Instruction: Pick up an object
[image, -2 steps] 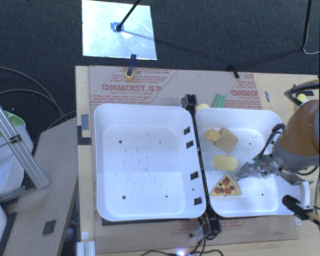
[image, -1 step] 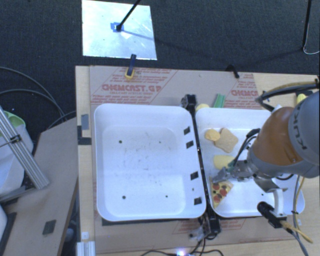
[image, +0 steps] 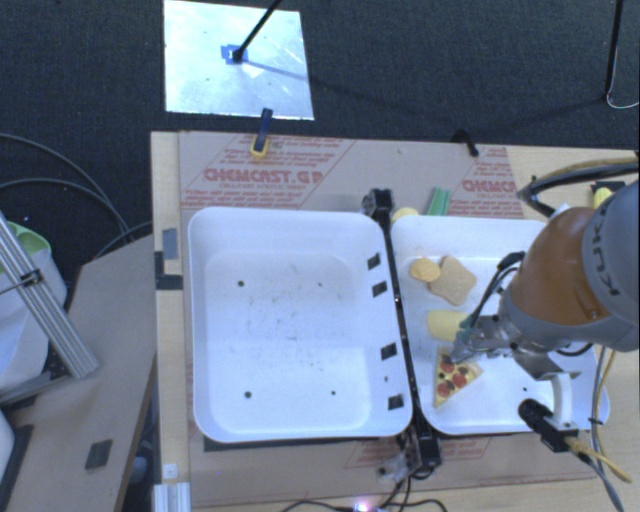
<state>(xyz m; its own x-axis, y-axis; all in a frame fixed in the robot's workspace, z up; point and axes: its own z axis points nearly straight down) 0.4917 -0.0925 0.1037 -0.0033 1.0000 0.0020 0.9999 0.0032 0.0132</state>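
Camera view from above puts the likeliest target, a pizza slice toy (image: 456, 379), directly under and just to the lower left of my claw (image: 466, 347). It lies flat on the floor of the right bin (image: 500, 415), close to the wall that bin shares with its neighbour. Its long axis runs on a diagonal, crust end up and to the right, tip down and to the left, so I judge the claw would have to straddle it across that diagonal rather than along it.

Whether the claw is spread, pressed together or pinching anything, I cannot tell; its tip is a small grey blur against the white floor, and I see nothing clearly lifted.

Just above the claw sits a pale yellow piece (image: 446, 323), near enough that it may be touching the tip; I cannot separate them from up here. Further up from the claw lie a tan bread-like piece (image: 453, 281) and a small orange round piece (image: 425, 270) right beside it, touching or nearly so. All three are rivals for the pick, but the pizza slice is the nearest one with a clear outline.

Away to the claw's left, beyond the shared wall, is the left bin (image: 290, 225). Both bins rest on the desk (image: 330, 175), which is covered with printed brown board. My worry is the claw nudging the yellow piece on the way down
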